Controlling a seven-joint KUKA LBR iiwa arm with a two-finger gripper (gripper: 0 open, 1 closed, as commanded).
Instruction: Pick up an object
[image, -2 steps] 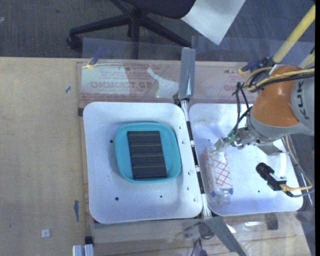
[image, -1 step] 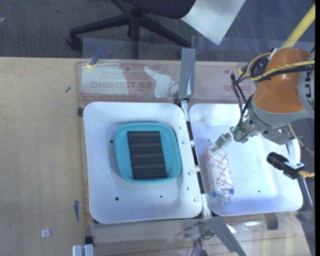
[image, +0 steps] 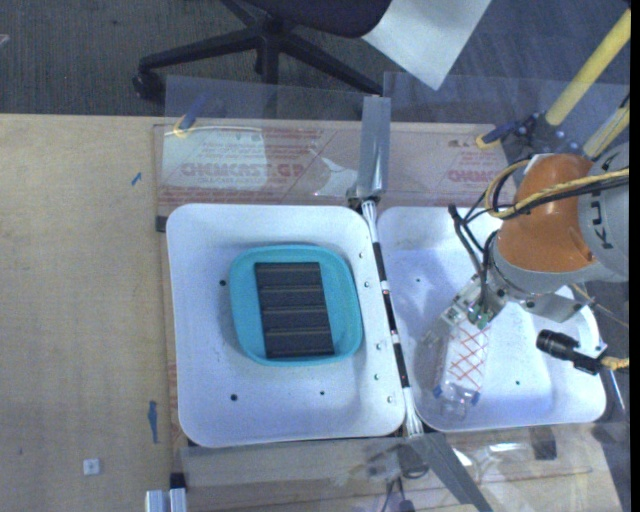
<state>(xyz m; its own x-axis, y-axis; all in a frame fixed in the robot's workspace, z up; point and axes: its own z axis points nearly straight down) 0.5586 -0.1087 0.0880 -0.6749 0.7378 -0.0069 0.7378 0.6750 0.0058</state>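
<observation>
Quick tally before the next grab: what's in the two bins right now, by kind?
Teal dish with dark ribbed insert, in the left bin: 1
Clear packet with red crosshatch print, in the right bin, under the gripper: 1
Total: 2

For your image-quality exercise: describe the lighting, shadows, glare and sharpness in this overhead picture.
Camera view: even, soft light; the arm casts a faint bluish shadow across the right bin; reflections streak the clear panel behind the bins; the teal dish in the left bin looks sharp, while the clear packet is indistinct.
</observation>
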